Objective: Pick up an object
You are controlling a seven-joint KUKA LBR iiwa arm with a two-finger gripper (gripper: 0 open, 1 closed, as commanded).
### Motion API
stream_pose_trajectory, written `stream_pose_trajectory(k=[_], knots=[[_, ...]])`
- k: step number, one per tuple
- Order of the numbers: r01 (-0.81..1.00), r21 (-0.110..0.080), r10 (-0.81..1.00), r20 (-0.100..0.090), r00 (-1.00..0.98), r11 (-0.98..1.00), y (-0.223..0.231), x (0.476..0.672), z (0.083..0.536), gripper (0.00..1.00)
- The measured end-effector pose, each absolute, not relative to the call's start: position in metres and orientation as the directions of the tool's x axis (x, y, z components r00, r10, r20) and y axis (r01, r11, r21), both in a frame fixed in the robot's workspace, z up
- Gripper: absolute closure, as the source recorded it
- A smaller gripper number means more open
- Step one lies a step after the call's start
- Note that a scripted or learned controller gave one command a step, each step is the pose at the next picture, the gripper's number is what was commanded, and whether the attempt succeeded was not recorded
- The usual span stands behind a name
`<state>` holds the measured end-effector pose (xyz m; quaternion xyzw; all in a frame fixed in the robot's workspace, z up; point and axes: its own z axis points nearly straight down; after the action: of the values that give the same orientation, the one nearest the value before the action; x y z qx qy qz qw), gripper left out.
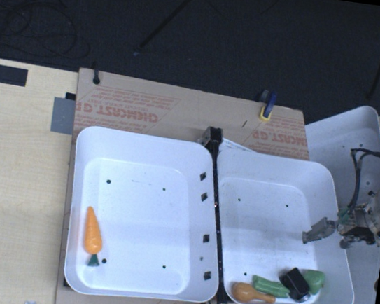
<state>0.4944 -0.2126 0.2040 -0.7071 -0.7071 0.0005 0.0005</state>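
Camera view: desk, two white bins side by side. Left bin: orange toy carrot at 8 o'clock, near left wall. Right bin: orange pear-like piece, green item, black block, green blob clustered at 5 o'clock. Jaws at 3 o'clock over right rim, holding nothing visible; open or closed: cannot tell.

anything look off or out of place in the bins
Nothing looks spilled or damaged. A toy carrot lies alone at the left bin's left side. In the right bin, a black block rests on a green piece crowded against an orange-tan piece in the near corner.
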Motion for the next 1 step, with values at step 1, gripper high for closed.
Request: stream_pose_trajectory(k=[1], knots=[[1.0,0.018,1.0,-0.002,-0.009,0.009,-0.1377,0.5271,0.4052,0.0]])
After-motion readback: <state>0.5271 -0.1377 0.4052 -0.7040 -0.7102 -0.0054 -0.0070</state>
